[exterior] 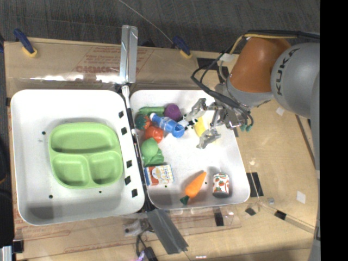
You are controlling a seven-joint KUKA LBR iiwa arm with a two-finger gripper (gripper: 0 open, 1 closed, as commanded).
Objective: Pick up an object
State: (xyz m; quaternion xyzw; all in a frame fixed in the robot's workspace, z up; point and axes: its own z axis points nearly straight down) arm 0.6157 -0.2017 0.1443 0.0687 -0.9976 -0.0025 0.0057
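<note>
While hovering low over right bin point(239, 167), claw point(202, 125) spread wide around yellow toy point(200, 126), not yet clamped. Blue bottle point(169, 126) just left; carrot point(194, 185), can point(220, 184) below. Likely lining up yellow pick.

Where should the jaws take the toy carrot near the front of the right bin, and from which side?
Probably from straight above, across the carrot's thick orange middle. It lies flat and slanted, green tip toward the bin's front edge. Close across its narrow width; the small can on its right sits close, so that jaw has little room.
</note>
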